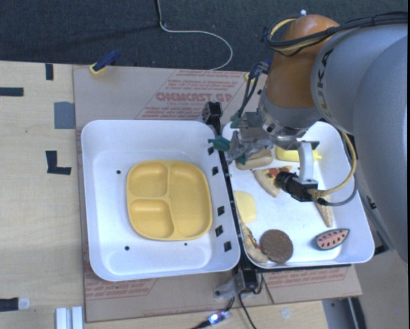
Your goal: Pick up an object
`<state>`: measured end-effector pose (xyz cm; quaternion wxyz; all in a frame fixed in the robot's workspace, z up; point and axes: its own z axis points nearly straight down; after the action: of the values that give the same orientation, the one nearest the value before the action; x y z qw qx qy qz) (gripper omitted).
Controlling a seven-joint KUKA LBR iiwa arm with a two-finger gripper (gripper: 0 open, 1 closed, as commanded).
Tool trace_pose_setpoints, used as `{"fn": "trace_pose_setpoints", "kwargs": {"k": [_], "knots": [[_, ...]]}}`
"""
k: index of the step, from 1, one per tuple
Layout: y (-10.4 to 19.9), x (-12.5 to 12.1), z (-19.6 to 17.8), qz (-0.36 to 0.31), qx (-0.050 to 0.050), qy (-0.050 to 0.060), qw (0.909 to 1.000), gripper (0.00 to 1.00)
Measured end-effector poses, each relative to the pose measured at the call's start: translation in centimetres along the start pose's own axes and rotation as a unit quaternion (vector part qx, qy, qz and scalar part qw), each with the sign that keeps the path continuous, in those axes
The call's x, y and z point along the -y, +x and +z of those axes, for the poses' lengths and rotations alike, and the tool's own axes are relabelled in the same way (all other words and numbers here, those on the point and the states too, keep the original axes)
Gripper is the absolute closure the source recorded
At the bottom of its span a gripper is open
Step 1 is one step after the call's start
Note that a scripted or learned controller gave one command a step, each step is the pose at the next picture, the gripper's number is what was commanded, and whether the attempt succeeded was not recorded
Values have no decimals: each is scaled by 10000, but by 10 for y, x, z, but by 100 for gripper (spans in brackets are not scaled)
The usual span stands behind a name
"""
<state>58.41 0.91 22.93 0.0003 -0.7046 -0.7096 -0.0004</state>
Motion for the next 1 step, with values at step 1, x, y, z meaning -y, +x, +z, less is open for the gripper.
{"fn": "trace_pose_setpoints", "kwargs": {"k": [1], "knots": [[2, 4, -5, 28, 4, 10, 10000, 100]]}}
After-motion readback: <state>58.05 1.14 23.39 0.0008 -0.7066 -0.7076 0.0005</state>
